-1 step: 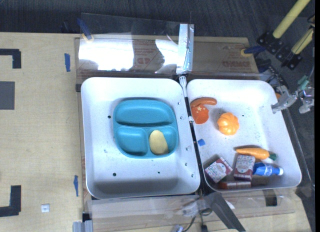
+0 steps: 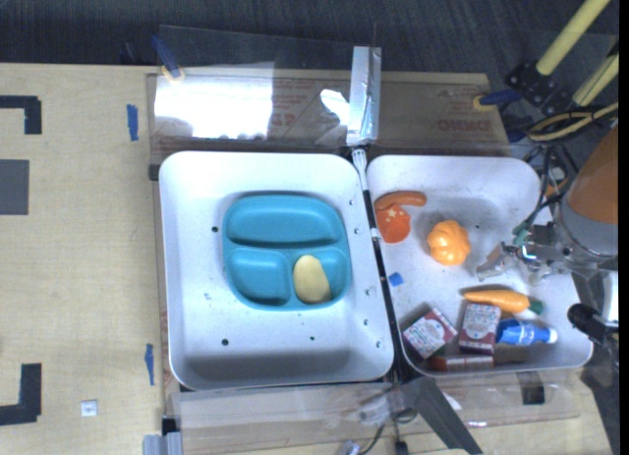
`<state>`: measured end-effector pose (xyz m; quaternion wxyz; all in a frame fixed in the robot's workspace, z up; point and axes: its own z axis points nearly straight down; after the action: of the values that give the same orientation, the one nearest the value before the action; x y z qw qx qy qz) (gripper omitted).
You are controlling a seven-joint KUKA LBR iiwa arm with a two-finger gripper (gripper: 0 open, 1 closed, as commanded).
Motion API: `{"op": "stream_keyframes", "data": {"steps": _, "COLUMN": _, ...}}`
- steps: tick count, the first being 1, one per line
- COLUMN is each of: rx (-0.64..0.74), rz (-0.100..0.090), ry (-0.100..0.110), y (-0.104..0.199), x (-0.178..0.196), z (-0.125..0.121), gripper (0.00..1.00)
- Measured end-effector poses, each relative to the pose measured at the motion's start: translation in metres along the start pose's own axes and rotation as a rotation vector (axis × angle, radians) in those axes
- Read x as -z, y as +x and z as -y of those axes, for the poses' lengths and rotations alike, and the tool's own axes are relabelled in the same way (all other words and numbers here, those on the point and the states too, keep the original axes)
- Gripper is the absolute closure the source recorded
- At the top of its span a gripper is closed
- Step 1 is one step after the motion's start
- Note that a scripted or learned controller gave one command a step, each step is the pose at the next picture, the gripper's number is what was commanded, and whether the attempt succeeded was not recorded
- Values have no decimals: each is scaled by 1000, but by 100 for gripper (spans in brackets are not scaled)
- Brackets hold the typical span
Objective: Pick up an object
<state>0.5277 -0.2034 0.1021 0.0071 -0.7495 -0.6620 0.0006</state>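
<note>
My gripper [image 2: 499, 258] hangs over the right bin [image 2: 511, 180], reaching in from the right edge, open with nothing between its fingers. It is just right of an orange pepper-shaped toy [image 2: 448, 243] and just above an orange carrot [image 2: 497, 299], touching neither as far as I can see. A red-orange tomato-like toy [image 2: 393, 219] lies at the bin's left wall. Along the near wall sit two small red-and-white cartons [image 2: 429, 333] [image 2: 480, 323] and a blue-and-white bottle [image 2: 521, 333].
The left bin [image 2: 187, 276] holds a blue divided tray [image 2: 280, 232] with a yellow oval object [image 2: 312, 278] in its lower right compartment. A divider ridge [image 2: 373, 256] separates the bins. Cables and a yellow pole [image 2: 580, 16] stand at the back right.
</note>
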Motion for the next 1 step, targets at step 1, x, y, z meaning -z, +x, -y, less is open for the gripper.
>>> {"op": "stream_keyframes", "data": {"steps": 1, "rx": 35, "rz": 8, "ry": -16, "y": 52, "x": -15, "z": -105, "gripper": 0}}
